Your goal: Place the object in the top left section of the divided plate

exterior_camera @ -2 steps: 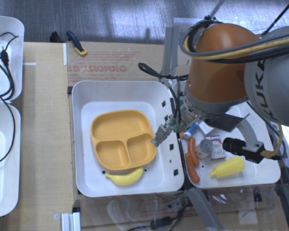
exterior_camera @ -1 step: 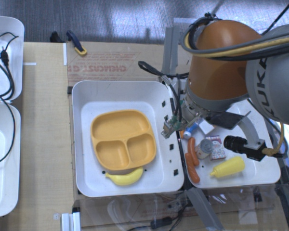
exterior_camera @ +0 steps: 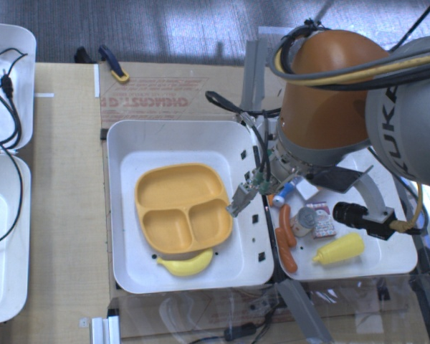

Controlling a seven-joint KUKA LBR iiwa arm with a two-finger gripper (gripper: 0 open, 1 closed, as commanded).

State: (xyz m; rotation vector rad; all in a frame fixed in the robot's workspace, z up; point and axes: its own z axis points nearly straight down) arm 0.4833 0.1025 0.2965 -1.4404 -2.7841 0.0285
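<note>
Divided plate (exterior_camera: 183,208) sits in the left bin (exterior_camera: 122,213), all sections bare; banana (exterior_camera: 186,264) at its near edge. Gripper (exterior_camera: 238,205) hangs over the plate's right rim; jaws' state can't be told, nothing visibly held. Likely mid-transfer or pre-grasp. Next move: confirm a held object, then shift to the far-left section.

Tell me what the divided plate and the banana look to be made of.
Divided plate: likely molded plastic, matte orange-yellow, with smooth rounded ridges and one even color. Banana: probably a plastic toy, given its uniform yellow and faint sheen, though real fruit cannot be ruled out.
</note>
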